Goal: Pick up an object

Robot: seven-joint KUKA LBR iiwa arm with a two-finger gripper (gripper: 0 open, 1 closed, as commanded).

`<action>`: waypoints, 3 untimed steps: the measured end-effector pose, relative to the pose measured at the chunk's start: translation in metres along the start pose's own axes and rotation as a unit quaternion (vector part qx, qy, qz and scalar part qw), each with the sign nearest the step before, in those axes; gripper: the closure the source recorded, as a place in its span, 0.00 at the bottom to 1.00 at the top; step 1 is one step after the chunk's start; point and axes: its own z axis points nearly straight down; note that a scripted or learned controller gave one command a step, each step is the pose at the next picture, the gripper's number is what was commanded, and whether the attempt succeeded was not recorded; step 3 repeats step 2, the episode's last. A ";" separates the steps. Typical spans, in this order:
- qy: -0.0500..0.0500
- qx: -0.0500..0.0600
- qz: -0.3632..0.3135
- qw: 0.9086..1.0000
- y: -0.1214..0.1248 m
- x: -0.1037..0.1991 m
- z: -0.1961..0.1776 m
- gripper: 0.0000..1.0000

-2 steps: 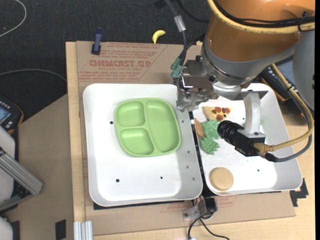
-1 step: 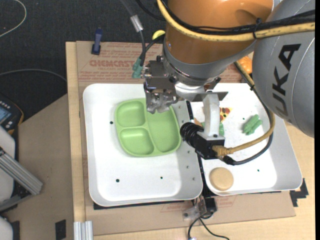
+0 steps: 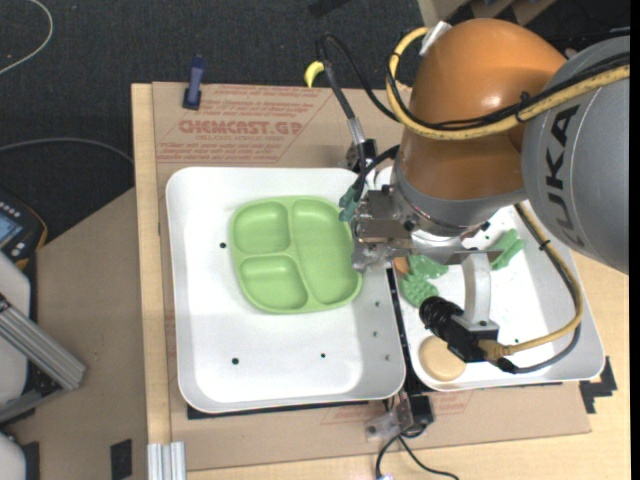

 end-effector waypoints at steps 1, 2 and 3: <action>0.002 -0.015 0.002 1.000 0.002 -0.127 -0.126 1.00; 0.004 -0.008 -0.010 1.000 0.000 -0.039 -0.131 1.00; 0.004 -0.008 -0.010 1.000 0.000 -0.039 -0.131 1.00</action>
